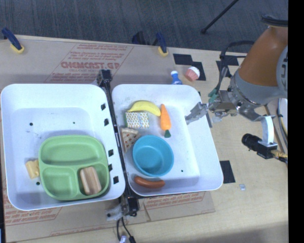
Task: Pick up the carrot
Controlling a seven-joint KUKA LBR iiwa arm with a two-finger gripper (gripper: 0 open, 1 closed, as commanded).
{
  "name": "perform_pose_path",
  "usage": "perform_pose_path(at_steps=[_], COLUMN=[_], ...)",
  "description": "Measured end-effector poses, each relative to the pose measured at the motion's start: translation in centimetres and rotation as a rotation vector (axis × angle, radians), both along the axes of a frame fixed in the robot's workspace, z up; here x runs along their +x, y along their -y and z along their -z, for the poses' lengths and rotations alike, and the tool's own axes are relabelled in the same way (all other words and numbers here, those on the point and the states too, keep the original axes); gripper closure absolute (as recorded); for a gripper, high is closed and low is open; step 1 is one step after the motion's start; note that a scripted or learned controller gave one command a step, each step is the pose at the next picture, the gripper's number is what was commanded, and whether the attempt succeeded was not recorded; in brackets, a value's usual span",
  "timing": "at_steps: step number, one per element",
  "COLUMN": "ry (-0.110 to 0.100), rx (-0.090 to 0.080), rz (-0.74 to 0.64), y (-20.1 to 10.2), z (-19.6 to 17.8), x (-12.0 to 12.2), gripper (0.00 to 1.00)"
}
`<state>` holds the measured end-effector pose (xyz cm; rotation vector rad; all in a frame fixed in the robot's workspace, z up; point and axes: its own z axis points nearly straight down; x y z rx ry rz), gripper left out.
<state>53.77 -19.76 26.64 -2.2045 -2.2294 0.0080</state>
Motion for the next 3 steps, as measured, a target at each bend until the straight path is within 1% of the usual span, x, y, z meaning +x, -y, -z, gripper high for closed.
perform_pose_path(at_steps=[1, 2, 3], ry=[-0.015, 0.002, -0.003], rx=[0.004, -0.001, -0.001], rz=[-0.007, 0.218, 0.206], y=[1.0, 1.1, 1.0], z=[17.1, 17.4, 16.4], x=[3.0, 9.6, 9.7], gripper=[0.00, 0.00, 1.00])
